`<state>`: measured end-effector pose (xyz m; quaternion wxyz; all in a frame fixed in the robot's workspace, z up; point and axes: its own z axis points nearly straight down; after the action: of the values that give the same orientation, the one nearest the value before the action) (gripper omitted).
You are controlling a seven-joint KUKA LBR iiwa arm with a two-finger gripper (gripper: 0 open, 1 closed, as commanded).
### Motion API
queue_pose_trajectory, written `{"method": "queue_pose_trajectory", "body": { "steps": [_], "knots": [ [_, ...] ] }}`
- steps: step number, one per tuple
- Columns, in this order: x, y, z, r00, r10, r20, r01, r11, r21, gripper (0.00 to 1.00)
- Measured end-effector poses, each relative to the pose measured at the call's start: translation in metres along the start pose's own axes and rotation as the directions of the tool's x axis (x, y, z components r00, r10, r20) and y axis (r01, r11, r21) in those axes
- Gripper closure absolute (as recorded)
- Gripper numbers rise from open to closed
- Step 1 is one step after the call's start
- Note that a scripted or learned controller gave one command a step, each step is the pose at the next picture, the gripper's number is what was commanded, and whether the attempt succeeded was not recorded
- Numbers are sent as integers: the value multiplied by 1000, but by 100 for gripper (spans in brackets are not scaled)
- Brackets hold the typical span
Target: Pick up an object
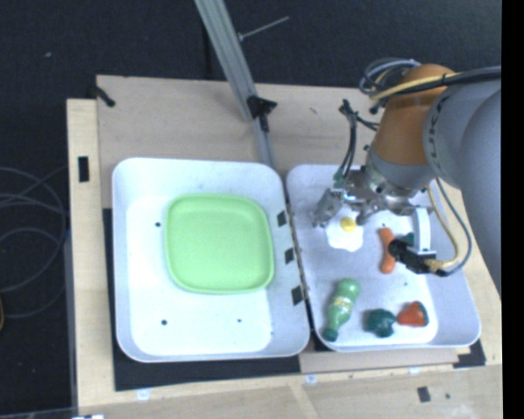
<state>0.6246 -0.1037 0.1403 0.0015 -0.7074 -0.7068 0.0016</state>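
Note:
My gripper (346, 213) hangs over the upper part of the right bin (458, 312), open, with its fingers spread to either side. Just below it lies a white toy fried egg (346, 236) with a yellow yolk; nothing is held between the fingers. To the egg's right lies an orange carrot (386, 250). Nearer the front of the bin lie a green bottle (340, 307), a dark green piece (380, 322) and a red-orange piece (412, 314).
The left bin (140, 234) holds a light green square plate (218, 243). A grey metal pole (231, 51) slants down to the gap between the bins. The arm's grey body and orange band (410, 120) cover the right bin's far right corner.

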Motion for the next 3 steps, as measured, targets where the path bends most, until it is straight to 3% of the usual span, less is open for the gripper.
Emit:
{"method": "queue_pose_trajectory", "body": {
  "steps": [1, 2, 3],
  "knots": [
    [-2, 1, 39, 1000, 1, 2, -1, 1000, -7, 0],
    [-1, 1, 27, 1000, 2, 0, -2, 1000, -9, 100],
    [-7, -1, -17, 1000, 1, 0, -1, 1000, -9, 100]
  ]
}}
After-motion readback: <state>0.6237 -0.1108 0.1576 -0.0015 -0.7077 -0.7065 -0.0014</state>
